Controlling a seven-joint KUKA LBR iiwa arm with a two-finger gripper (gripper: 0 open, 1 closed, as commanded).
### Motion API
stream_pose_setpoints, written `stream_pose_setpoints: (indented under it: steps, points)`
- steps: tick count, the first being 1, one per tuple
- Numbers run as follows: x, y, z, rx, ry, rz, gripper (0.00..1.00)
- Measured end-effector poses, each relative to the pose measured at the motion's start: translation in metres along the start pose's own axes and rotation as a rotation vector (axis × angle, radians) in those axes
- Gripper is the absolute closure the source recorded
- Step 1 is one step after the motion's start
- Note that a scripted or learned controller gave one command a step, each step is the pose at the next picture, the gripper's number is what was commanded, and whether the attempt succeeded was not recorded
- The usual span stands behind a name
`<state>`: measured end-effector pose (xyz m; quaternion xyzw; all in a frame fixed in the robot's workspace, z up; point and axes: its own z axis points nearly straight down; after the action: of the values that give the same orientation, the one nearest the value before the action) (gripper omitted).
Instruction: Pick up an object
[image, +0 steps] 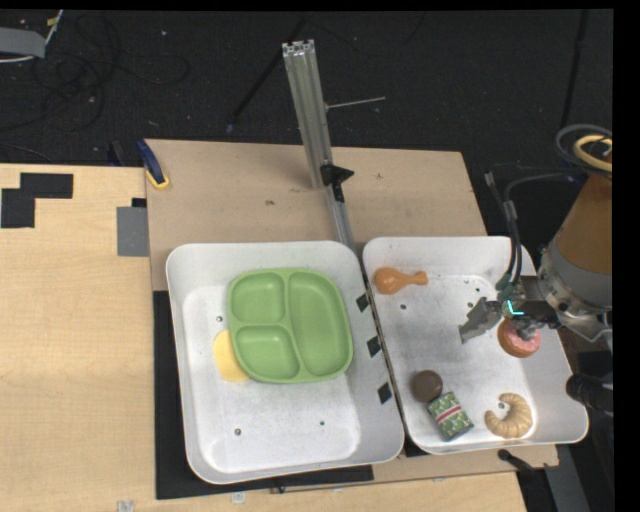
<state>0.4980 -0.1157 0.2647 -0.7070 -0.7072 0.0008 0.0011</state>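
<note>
The right bin (440, 255) holds several small objects. A pink doughnut (522, 343) lies near its right wall. My gripper (503, 328) hangs low over that spot, open, with one dark finger (477, 321) splayed to the left and the doughnut just below the gripper's body. I see nothing clamped between the fingers. An orange pear-shaped toy (399, 280) lies at the bin's far left. A brown ball (427, 384), a green box (449, 415) and a tan croissant (510, 415) lie along the near side.
The left bin (200, 420) carries a green divided plate (290, 325) with a yellow piece (227, 358) poking out at its left. A metal post (310, 110) rises behind the bins. Black clips (372, 345) sit on the rim between them.
</note>
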Motion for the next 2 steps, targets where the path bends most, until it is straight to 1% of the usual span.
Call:
stream_pose_setpoints:
  steps: [1, 2]
  points:
    - [0.000, 0.000, -0.001, -0.001, 0.000, 0.000, 0.00]
    - [0.003, -0.010, 0.050, 0.005, 0.002, 0.000, 0.00]
